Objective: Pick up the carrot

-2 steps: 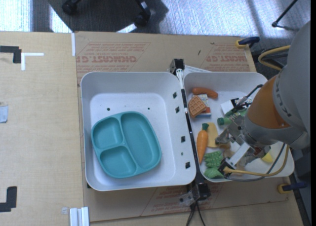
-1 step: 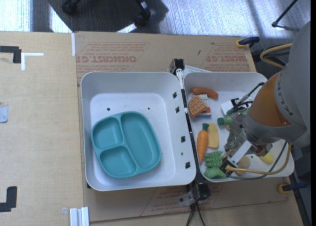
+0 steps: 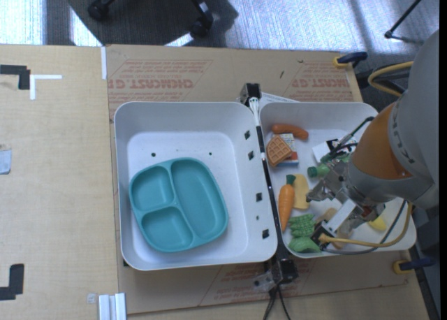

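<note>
Reaching into the right bin, the gripper was at the approach step; I could not tell its state. The carrot lay free just left of it, so closing that gap came next.

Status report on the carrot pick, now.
Gripper low in right bin, grip unclear. Carrot lying by the divider, not held. Green toy between gripper and carrot.
</note>
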Controlling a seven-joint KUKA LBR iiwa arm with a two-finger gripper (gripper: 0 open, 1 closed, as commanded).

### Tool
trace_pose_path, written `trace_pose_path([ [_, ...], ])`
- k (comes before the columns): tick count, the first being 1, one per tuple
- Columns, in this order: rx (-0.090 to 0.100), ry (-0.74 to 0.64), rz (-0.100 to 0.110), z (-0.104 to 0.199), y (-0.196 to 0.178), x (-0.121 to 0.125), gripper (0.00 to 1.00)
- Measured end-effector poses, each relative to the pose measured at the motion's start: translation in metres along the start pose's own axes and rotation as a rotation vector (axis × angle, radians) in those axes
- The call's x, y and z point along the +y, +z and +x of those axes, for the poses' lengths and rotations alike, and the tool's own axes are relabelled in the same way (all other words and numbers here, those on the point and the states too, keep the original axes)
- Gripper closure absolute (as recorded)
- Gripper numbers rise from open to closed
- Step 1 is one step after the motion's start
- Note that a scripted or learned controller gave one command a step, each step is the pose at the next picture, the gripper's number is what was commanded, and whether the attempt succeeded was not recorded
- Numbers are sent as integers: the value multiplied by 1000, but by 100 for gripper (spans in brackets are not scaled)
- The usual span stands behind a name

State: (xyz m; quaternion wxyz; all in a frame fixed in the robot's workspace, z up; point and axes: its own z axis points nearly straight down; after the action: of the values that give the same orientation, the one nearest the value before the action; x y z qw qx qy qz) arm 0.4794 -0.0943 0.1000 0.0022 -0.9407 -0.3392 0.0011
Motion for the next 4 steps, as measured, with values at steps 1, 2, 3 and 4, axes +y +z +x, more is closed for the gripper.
trace_pose_path([
  [1, -1, 91, -2, 23, -91, -29, 0],
  [2, -2, 89, -2, 45, -90, -55, 0],
  [3, -2, 89, -2, 44, -90, -55, 0],
  [4, -2, 90, -2, 44, -90, -55, 0],
])
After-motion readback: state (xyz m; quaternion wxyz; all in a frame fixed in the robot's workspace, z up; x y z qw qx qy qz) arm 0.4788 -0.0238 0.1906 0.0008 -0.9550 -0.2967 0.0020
